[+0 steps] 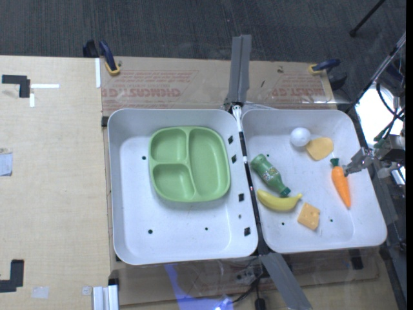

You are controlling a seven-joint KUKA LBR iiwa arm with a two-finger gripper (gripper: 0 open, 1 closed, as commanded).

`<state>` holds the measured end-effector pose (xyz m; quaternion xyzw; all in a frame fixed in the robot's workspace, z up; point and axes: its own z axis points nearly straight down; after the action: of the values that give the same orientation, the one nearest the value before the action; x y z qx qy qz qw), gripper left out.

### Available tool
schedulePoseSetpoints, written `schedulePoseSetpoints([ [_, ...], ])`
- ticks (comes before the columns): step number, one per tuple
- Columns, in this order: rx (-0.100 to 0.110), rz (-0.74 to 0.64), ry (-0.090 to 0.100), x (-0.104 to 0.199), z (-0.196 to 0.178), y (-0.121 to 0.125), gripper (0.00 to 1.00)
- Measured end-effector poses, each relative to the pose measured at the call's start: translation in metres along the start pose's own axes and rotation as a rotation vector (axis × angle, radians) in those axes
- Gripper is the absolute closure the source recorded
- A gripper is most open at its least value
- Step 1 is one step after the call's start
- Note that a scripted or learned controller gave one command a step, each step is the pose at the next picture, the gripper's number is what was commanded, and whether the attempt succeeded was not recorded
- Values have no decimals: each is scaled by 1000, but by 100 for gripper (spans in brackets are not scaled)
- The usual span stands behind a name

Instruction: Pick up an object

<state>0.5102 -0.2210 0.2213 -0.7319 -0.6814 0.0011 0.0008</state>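
Observation:
The right bin [326,234] holds several small objects. An orange carrot [341,185] with a green top lies near its right wall. A white ball [299,136] and a yellow-orange chunk [320,148] sit at the back. A green bottle [269,174] lies on its side by the left wall, with a yellow banana [279,201] just in front of it and a cheese wedge [309,216] to the banana's right. My gripper [357,165] reaches in low over the bin's right rim, its tip just right of the carrot's green top. It holds nothing that I can see.
In the left bin [126,199] rests a green divided plate [190,165]. A grey bar [239,70] stands behind the seam between the bins. Clamps [111,62] hold the cardboard backing at the rear. Cables and stand legs crowd the far right.

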Motion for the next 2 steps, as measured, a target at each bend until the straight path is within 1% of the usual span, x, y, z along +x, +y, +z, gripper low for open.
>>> schedulePoseSetpoints([
  [1,2,58,1,6,66,14,0],
  [2,1,269,2,13,61,-34,0],
])
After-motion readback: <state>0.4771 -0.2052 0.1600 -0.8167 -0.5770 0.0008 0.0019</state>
